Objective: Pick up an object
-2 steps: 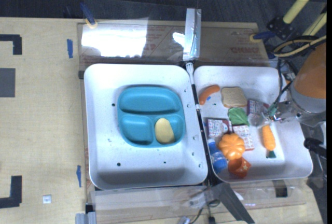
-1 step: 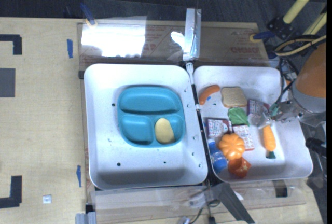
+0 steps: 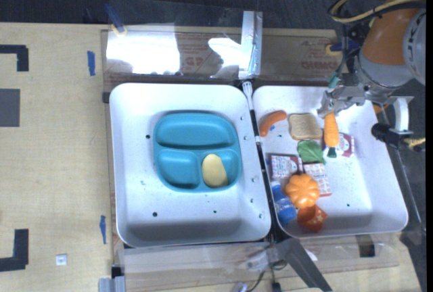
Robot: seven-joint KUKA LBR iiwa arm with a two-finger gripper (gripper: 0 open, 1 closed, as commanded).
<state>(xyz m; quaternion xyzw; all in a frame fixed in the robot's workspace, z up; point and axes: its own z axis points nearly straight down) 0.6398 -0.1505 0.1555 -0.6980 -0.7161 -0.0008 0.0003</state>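
Carrot (image 3: pixel 331 131), a small orange toy with a smooth plastic look, stands nearly upright at the back of the right bin (image 3: pixel 385 206), just under the jaws (image 3: pixel 333 105). It seems to hang from them, but whether the jaws are closed on it or merely above it I cannot tell; the metal hardware hides the fingertips.

If it is gripped, it is gripped by its top end alone, so the tapered, slick body could swing or slide out as the arm moves. If not, a closing pinch on such a narrow round shape may squirt it sideways onto the toast (image 3: pixel 304 126) or the pink packet (image 3: pixel 346 144) beside it.

The rest of the bin is crowded: a curved orange sausage (image 3: pixel 272 120), a green leafy piece (image 3: pixel 310 151), a ribbed pumpkin (image 3: pixel 302 189), a red tomato (image 3: pixel 311 217), a blue item (image 3: pixel 283 206) and glossy printed wrappers (image 3: pixel 284 165). A dropped carrot would land among these and roll.

The left bin (image 3: pixel 135 216) holds a blue divided plate (image 3: pixel 193 138) with a pale yellow lemon (image 3: pixel 214 170) in one compartment.
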